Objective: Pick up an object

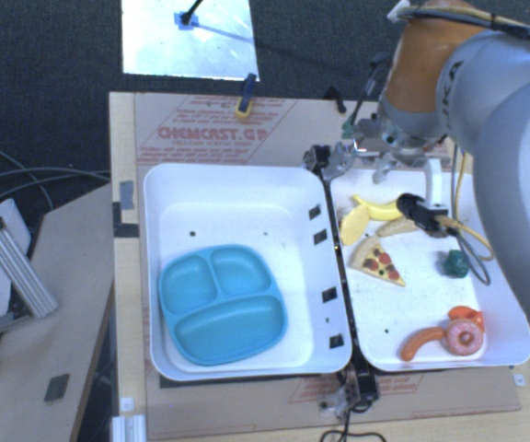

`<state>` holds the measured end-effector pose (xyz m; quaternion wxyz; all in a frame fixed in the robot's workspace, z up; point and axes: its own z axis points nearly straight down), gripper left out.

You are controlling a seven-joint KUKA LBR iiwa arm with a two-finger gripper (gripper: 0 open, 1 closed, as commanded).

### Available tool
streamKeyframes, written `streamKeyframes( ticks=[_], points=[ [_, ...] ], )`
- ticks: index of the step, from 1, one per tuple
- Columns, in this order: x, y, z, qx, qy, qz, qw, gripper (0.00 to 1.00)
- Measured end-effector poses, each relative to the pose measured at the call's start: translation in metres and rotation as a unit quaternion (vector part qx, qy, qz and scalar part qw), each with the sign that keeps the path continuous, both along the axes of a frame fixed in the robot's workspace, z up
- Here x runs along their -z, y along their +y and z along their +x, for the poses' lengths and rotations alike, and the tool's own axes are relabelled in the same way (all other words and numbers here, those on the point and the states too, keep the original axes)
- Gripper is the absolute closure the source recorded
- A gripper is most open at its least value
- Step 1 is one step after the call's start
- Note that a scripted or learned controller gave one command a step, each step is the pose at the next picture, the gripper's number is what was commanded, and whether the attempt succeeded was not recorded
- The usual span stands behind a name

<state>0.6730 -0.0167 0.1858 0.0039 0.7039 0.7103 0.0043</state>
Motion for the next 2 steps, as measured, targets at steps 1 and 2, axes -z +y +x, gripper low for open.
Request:
streamKeyframes(
  ticks=[1, 2],
  points=[
    [0.002, 0.068, -0.056, 0.0, 0.007, 0.0012, 1.0, 0.0],
    [0.002, 0.058, -0.088, 0.005, 0.007, -0.0004, 1.0, 0.0]
  ],
)
